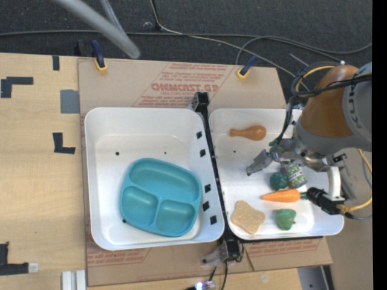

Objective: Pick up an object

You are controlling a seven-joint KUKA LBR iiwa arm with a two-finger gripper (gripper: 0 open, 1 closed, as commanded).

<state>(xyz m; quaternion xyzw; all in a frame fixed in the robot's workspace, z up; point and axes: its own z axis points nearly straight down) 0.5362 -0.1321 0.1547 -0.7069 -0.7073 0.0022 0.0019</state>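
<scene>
Nearest the camera, taking the black divider (208,162) between the two bins as the landmark, a tan slice of toy bread (247,217) lies just right of it at the front of the right bin (242,121). Farther right of the divider along that same front edge sits a small green toy vegetable (286,218), and just behind these two an orange carrot (282,196) lies on its side, pointing back toward the divider. Left of the divider, the left bin (97,162) holds a teal sectioned plate (160,197), resting flat in the front half with its three compartments facing up. Moving back, the gripper (259,163) hangs over the middle of the right bin, well right of the divider; its dark fingers (254,166) look slightly parted with nothing visible between them, though at this slant that gap is hard to judge. Right beside it, on the side away from the divider, a dark green object (280,180) and a small patterned can-like piece (295,174) sit just under the wrist, touching or nearly touching the carrot. Behind the gripper, a tan toy drumstick (249,132) lies on the bin floor, near the divider's far end. The grey arm (332,119) with its orange band rises at the right bin's far right side.
</scene>
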